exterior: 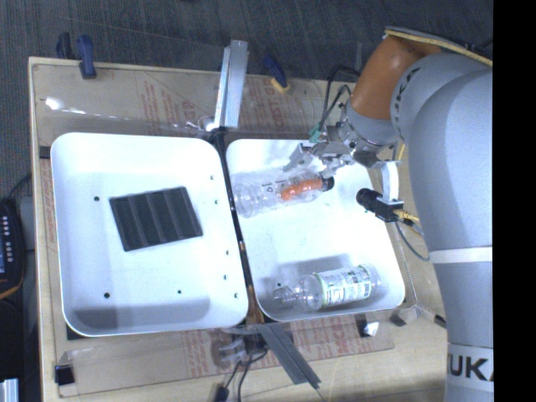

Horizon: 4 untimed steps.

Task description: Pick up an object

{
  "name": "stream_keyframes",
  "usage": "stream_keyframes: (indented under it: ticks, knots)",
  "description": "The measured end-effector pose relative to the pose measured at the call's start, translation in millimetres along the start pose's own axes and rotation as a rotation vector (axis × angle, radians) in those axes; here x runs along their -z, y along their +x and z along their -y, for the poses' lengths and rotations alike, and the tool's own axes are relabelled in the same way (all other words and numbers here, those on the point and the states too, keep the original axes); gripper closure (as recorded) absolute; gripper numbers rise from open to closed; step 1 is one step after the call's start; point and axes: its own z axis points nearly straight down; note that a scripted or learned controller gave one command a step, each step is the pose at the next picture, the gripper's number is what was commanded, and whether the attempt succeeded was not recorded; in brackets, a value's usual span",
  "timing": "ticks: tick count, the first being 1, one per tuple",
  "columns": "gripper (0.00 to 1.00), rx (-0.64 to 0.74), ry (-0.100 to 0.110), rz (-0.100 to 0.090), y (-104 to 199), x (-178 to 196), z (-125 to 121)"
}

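Note:
A clear plastic bottle (272, 193) with an orange patch lies on its side in the upper part of the right bin (368, 233). My gripper (316, 164) hangs directly over the bottle's right end, at or just above it. Whether it touches the bottle is unclear. A second clear bottle (328, 288) with a white and green label lies along the near wall of the same bin. In the left bin (75, 224) a dark ribbed rectangular pad (157, 217) lies flat.
The grey arm (444, 166) with its orange band fills the right side above the right bin's edge. A black cable plug (377, 203) sticks out near the bin's right wall. A metal bar (231, 86) stands at the divider between the bins.

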Motion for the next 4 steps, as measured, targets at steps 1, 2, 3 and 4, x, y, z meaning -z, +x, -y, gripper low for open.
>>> stream_keyframes:
  ticks: [1, 2, 3, 4]
  knots:
    - [0.00, 0.121, 0.002, -0.001, -2, -48, -6]
    - [0.00, 0.017, -0.002, 0.000, -5, -47, -5]
    - [0.00, 0.210, 0.003, -0.002, -5, -49, 49]
    - [0.00, 0.303, 0.003, -0.002, 25, -50, 95]
